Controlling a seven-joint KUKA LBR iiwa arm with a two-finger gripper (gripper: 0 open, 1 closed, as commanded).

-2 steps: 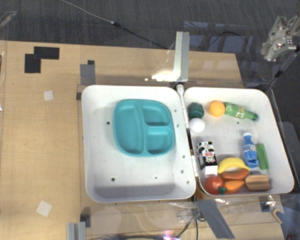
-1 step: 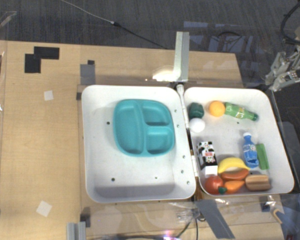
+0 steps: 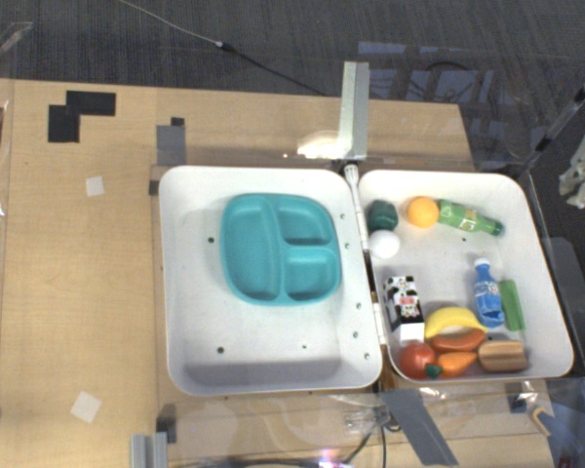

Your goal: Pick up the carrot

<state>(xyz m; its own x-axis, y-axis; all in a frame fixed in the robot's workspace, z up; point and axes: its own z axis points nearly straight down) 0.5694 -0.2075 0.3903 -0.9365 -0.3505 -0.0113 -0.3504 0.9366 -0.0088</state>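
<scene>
Gripper (image 3: 584,169) first: I see it as a pale shape well up and to the right of the banana (image 3: 453,319), outside the rim of the right bin (image 3: 538,252). It is too small and blurred for me to tell whether it is released or clenched, and I see nothing carried in it. The carrot (image 3: 456,363) lies just below the banana, against the bin's near wall, with a reddish-brown piece (image 3: 459,339) wedged between the two. A red tomato (image 3: 418,359) touches the carrot on the banana's lower left, and a brown loaf-like block (image 3: 502,356) sits to the banana's lower right, just beside the carrot's other end. A small black-and-white carton (image 3: 403,298) stands just left of the banana, and a blue bottle (image 3: 486,293) lies just up and right of it. By my reading the task has hardly begun. The carrot rests in the bin, untouched, and the gripper is well apart from it. What is left is the whole job: bringing the arm across over the bin, descending onto the carrot, closing on it and lifting it clear. I judge the crowding the main trouble, since the neighbours press in on three sides and leave little free room for a clean grasp.
</scene>
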